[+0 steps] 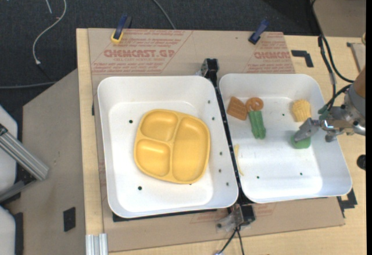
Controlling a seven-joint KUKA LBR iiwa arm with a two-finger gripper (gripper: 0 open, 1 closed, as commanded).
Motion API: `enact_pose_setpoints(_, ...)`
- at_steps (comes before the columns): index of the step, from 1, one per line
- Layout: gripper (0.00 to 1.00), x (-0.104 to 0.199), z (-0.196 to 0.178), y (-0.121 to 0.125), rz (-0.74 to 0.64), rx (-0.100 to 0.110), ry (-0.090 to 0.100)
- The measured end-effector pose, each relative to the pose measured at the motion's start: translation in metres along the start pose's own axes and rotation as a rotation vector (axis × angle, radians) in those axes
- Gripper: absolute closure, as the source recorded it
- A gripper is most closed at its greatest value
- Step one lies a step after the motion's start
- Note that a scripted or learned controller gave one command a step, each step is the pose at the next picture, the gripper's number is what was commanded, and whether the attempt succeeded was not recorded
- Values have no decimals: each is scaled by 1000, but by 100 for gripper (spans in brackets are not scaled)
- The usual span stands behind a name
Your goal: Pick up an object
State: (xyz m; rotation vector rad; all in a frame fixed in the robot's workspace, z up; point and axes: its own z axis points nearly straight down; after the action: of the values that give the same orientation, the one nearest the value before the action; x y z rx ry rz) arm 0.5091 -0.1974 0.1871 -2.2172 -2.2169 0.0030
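1. Left bin (110,132): shallow, white, smooth plastic with rounded corners. It holds one yellow plate (172,146), a rounded square moulded into three compartments with a glossy surface, lying flat near the bin's middle.
2. Right bin (279,181): same make, touching the left bin along their shared edge. Its contents cluster in the far half.
3. Orange-brown block (237,108): flat, roughly square, matte; far left of the right bin.
4. Orange ring (254,104): small, doughnut-shaped, just beside the block and touching the top of a green stick (257,125), an elongated upright-lying piece.
5. Yellow corn piece (300,110): ribbed texture, near the far right wall.
6. Small green object (301,142): low, rounded, at the right side of the bin, directly under the gripper (307,130).
7. Gripper: grey metal, reaching in from the right rim; its tip meets the small green object, but whether the fingers are apart or clamped cannot be told.
8. Bench (145,53): cardboard sheet, printed red lettering.
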Motion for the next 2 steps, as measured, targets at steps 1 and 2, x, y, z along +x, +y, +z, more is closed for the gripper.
enact_pose_setpoints(1, 0, -9, 56, 2, 1, 1, 0)
enact_pose_setpoints(2, 0, -8, 105, 1, 0, -1, 0)
